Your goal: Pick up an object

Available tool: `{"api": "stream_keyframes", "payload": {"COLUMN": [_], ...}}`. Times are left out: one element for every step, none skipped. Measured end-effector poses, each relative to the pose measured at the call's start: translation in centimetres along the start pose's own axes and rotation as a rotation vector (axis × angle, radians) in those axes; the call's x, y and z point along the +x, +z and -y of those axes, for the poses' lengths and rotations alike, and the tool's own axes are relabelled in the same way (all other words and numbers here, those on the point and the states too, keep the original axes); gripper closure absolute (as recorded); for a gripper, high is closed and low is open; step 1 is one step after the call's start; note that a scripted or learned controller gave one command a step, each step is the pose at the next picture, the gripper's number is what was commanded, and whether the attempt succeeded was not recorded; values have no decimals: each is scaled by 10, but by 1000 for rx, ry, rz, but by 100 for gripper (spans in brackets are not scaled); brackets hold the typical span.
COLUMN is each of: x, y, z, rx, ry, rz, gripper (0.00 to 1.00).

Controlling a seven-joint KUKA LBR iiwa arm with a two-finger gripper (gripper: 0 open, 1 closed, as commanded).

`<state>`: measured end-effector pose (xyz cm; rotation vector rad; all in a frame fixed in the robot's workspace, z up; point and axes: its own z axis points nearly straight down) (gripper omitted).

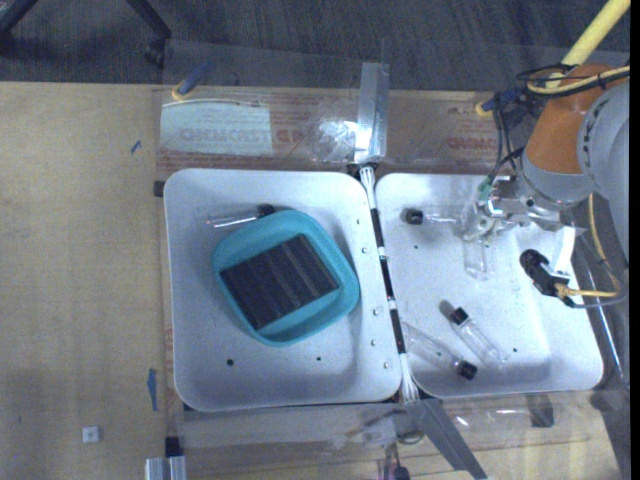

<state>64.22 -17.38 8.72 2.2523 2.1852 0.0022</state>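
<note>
Closest to us, at the near edge of the right bin point(535, 343), lies a little clear tube with a black cap point(464, 370), flat on its side with its clear end pointing left and far. Just beyond it is a second clear tube point(468, 332), also lying down, with its black cap at the far left end. A third tube point(418, 216) lies at the far left of that bin, with its black cap on the left. The arm point(600, 163) comes in from the right over the far right corner of this bin, and its orange band point(560, 133) is at the far side. It bends down so the gripper point(487, 218) hangs over the far middle of the right bin, to the right of the third tube. A faint clear shape point(477, 259) shows just on the near side of the gripper. It is too blurry to tell what it is, or if it touches the gripper. I cannot tell if the gripper is closed, loose or holding something. The left bin point(200, 353) has a blue-green bowl point(338, 268) in its middle, tipped a bit. A dark pad with ridges point(278, 280) lies inside the bowl. One more clear tube with a dark cap point(240, 216) lies at the far side of the left bin, right beside the bowl's far edge.
</note>
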Motion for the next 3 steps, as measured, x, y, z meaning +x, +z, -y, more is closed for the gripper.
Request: {"api": "stream_keyframes", "payload": {"x": [-18, 47, 118], "y": [1, -110, -118], "z": [-27, -24, -22], "rx": [-1, 3, 7], "ry": [127, 115, 147], "rz": [1, 0, -1], "gripper": [100, 100, 100]}}
